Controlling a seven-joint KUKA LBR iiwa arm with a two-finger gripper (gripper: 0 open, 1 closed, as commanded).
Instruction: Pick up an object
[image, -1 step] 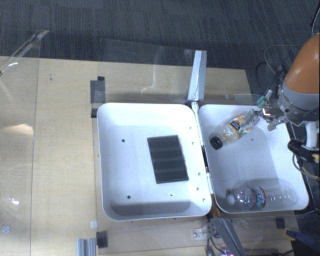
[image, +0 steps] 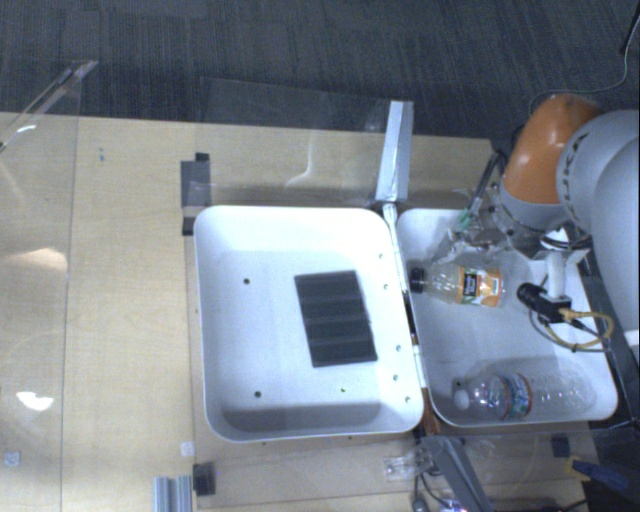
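So, big to small: the grey KUKA arm with the orange band (image: 560, 150) comes in from the right and sits over the back of the shallow white right-hand bin (image: 600, 345); the shallow white left-hand bin (image: 225, 250) carries just a dark ribbed rectangular pad (image: 335, 318) lying flat near its middle. Right bin has two candidates. Clear plastic water bottle with a blue-green label (image: 515, 394) lies on its side along the front wall, cap toward the left, well apart from the arm. Small clear plastic bottle with an orange-and-yellow label (image: 462, 284) lies on its side near the back left, dark cap pointing at the divider, just beside the two-finger gripper (image: 478, 238), which looks to hover at or just above its far end; can't tell if the fingers are spread or pressed together, too cluttered, and no object is visibly pinched. Judgement on handling: both bottles look light, thin-walled, smooth and round, so they'll roll and squirt out of a shallow pinch, and an empty wall may dent under squeeze. Best hold is across the labelled mid-body, fingers square to the long axis; neck is stiffer but a small target. The flat pad looks hard to get fingers under
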